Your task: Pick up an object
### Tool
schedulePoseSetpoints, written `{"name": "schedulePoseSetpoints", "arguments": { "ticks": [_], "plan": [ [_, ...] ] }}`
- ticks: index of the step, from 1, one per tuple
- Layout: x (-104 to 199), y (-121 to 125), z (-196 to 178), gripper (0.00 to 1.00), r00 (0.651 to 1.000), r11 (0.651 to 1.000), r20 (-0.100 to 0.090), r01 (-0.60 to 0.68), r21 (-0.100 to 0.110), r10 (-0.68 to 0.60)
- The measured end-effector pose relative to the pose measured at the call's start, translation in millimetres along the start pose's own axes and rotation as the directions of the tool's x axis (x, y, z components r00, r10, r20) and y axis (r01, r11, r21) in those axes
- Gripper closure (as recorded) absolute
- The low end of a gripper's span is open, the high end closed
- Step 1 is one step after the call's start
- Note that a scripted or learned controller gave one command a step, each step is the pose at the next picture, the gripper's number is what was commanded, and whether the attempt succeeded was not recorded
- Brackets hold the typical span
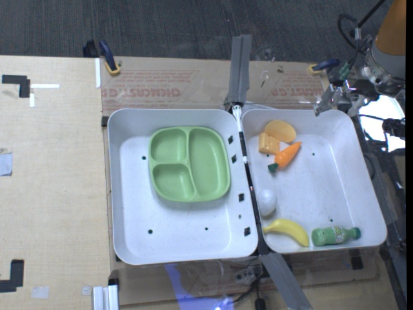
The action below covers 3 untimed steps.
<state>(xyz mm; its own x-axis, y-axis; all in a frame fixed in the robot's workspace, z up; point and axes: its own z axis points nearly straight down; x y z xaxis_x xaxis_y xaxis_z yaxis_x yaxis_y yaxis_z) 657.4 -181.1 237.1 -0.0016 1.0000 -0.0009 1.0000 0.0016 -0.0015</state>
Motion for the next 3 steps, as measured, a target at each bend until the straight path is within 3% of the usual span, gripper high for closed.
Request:
{"name": "schedulePoseSetpoints", "arguments": {
  "ticks": [1, 2, 3],
  "plan": [
    [12, -12, 46, 0.00, 0.903, 0.903, 0.001, -0.430, 0.002, 0.430],
    [45, -23, 145, 0.00, 0.910, 0.910, -0.001, -0.414, 0.000, 0.414],
    [78, -41, 145, 0.00, 0.966, 0.966, -0.001, -0.259, 0.001, 0.259]
  ]
}}
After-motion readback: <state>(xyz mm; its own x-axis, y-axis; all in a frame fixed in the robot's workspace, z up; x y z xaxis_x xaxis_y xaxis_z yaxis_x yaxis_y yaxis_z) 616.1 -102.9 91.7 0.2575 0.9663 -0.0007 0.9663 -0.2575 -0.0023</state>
